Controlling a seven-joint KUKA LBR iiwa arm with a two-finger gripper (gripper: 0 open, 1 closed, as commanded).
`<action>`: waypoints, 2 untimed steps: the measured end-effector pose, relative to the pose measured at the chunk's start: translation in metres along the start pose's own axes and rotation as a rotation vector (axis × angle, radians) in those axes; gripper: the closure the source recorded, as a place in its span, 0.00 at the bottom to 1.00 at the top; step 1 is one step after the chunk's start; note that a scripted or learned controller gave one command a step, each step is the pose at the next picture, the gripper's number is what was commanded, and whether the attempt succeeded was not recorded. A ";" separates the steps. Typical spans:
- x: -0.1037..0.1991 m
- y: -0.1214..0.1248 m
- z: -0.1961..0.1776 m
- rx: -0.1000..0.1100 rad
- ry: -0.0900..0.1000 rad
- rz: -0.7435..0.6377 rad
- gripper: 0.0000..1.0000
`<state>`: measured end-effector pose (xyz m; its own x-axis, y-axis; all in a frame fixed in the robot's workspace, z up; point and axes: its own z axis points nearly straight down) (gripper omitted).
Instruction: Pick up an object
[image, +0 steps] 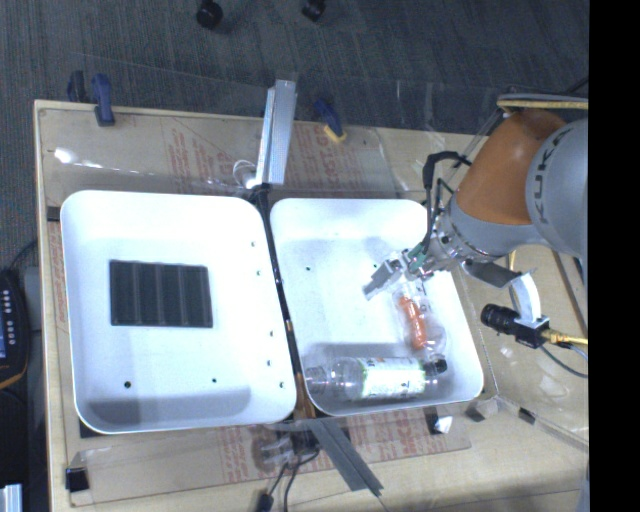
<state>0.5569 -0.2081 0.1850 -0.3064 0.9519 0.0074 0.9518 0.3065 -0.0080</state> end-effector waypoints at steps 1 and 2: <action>0.000 -0.001 0.017 -0.004 -0.004 -0.022 0.00; 0.000 -0.002 0.011 -0.007 -0.008 -0.028 0.00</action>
